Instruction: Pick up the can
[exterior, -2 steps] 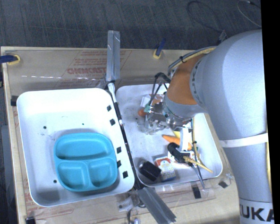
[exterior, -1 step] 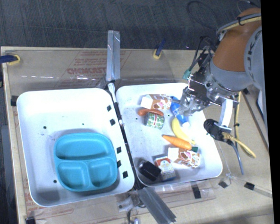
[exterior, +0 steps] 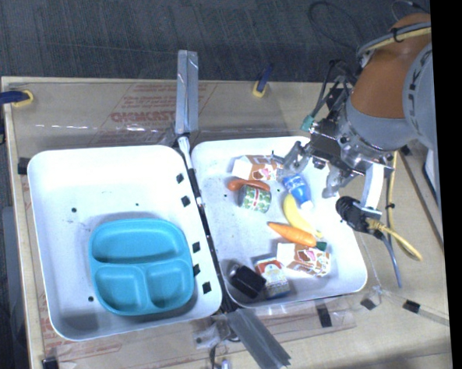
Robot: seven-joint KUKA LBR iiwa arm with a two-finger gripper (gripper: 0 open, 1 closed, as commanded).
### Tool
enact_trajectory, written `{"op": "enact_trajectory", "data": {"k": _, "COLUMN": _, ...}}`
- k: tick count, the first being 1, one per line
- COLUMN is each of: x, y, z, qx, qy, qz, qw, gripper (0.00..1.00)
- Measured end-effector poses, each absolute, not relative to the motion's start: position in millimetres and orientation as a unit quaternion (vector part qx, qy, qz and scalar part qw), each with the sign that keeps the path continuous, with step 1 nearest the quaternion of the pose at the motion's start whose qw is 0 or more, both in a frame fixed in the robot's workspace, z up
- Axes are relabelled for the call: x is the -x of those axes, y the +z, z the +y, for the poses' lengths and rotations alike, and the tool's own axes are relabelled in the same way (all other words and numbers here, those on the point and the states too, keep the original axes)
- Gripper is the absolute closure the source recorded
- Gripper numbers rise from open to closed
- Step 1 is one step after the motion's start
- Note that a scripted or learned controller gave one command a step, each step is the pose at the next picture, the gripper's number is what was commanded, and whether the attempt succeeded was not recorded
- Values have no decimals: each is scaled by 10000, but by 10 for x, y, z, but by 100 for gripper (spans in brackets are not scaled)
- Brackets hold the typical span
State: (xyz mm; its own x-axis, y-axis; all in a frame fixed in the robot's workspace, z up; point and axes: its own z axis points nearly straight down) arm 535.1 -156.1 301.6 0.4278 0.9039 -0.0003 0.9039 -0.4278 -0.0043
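Can: the can [exterior: 255,196] lies on its side in the upper left part of the right bin [exterior: 219,243], touching a small printed carton [exterior: 255,170] above it and a red sausage-like piece [exterior: 238,184] at its left.
Neighbours: a blue-capped bottle [exterior: 297,190], a banana [exterior: 295,215] and a carrot [exterior: 291,233] sit just to its right.
Step in hand: reaching for the can, as I judge it; nothing is lifted yet.
Doing it well: come down straight over the can's middle, span its rounded body across the short way, and keep off the carton and bottle so they are not dragged along.
Pincer: the pincer [exterior: 311,155] hovers at the bin's upper right edge, near the bottle, well apart from the can.
Pincer state: I cannot tell how wide it stands; it holds nothing that shows.
Left bin: a blue divided tray [exterior: 142,265].
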Motion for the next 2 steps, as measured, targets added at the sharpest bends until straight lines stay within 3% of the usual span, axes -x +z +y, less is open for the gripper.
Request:
{"op": "enact_trajectory", "data": {"k": 1, "x": -5574, "y": 2018, "z": -1128, "qx": 8403, "qy": 27, "qz": -5421, "qw": 28, "gripper": 0}}
{"op": "enact_trajectory", "data": {"k": 2, "x": -5531, "y": 2059, "z": -785, "qx": 8534, "qy": 36, "qz": -5212, "qw": 33, "gripper": 0}}
